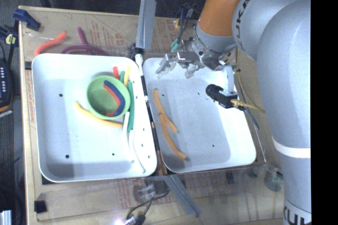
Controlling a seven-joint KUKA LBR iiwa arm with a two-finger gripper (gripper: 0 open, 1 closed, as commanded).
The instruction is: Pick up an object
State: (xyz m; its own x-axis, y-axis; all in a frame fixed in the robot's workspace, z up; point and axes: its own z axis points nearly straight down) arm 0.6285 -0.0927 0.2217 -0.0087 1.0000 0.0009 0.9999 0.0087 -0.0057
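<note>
A: Start big. What do you see?

B: The grey arm (274,60) comes in from the right and bends over the counter (95,20), which carries two white bins. The left bin (53,134) holds a green bowl (108,96) with a blue strip and a red strip curled inside it, plus a yellow strip and a green stick alongside. The right bin (222,134) holds two orange sticks (166,121) lying near its left wall, well apart from the arm's tool.

A: And the gripper?

B: The gripper (177,63) hangs over the far left corner of the right bin. Its fingers (161,66) look spread apart, with nothing between them.

A: So which step is this?

B: I judge it the approach: nothing is lifted yet, and the tool sits above the bin floor rather than on a thing.

A: What does the next move call for?

B: Probably a shift toward the near side, to sit over the orange sticks, then a straight descent with the fingers straddling one stick across its width. They are thin and lie flat, so the close must come low, right at the floor.
</note>
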